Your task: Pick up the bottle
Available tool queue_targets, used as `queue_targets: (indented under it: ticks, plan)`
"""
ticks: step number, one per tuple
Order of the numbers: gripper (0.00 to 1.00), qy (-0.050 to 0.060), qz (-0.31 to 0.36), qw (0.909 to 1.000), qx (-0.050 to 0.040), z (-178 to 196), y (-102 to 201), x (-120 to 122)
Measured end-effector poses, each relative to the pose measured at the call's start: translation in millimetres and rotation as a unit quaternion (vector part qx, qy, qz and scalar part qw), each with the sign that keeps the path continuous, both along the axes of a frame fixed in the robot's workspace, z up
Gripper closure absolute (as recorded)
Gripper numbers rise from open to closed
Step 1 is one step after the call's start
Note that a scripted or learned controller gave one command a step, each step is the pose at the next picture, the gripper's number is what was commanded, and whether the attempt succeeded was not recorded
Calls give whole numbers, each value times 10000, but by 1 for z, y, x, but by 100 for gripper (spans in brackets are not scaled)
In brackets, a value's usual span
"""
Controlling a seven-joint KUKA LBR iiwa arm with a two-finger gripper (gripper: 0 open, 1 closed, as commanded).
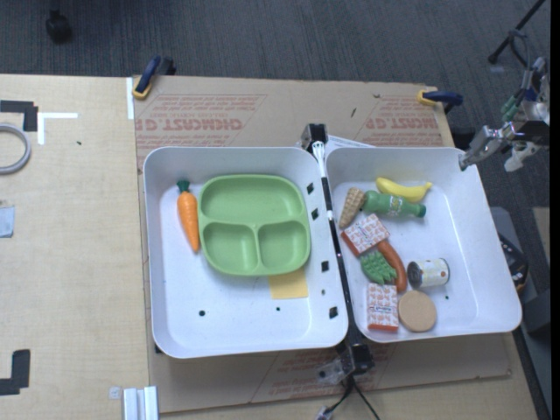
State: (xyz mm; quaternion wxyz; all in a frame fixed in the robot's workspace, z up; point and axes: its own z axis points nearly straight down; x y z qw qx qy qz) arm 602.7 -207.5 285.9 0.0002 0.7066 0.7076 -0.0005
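One green plastic bottle (395,204) lies at twelve o'clock in the right white bin (490,234), touching one yellow banana (403,187). Metal gripper (490,143) at two o'clock; grasp indiscernible.

Right bin (490,234): green bottle (394,204) lying on its side just below the banana (403,187), right of the cone (352,206), above the printed carton (366,233); gripper (490,143) beyond that bin's upper right corner.
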Motion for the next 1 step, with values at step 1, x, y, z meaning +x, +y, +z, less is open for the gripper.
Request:
queue_targets:
  ticks: [1]
  plan:
    - [100,-1,15,10000,-6,10,0,1]
